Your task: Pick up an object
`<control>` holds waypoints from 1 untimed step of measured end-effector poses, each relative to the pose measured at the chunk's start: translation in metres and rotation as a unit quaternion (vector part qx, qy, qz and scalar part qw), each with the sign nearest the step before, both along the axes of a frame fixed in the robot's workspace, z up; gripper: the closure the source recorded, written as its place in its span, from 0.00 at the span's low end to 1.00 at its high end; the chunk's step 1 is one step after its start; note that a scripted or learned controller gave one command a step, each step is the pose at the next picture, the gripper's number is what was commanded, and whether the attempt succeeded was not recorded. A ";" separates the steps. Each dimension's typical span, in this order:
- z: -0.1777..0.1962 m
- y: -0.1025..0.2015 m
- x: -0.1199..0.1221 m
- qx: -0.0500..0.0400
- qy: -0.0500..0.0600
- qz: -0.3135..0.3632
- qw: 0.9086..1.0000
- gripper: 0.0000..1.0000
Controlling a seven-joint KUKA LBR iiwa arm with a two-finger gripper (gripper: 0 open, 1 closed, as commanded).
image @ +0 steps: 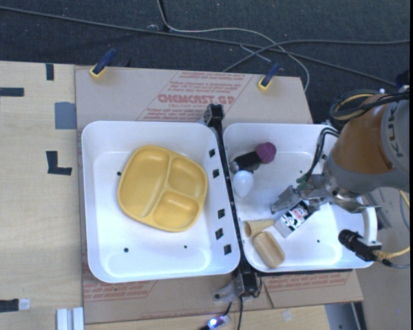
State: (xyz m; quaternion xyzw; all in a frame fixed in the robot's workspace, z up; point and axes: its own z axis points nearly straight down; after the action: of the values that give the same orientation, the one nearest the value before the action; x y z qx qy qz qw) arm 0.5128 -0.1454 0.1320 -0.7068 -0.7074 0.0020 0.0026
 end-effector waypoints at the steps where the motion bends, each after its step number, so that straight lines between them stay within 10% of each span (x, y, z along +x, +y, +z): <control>1: 0.012 0.000 0.001 0.000 -0.001 0.001 1.000 1.00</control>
State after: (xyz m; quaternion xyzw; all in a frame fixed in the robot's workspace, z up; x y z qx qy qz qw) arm 0.5139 -0.1452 0.1444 -0.7063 -0.7079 0.0010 0.0015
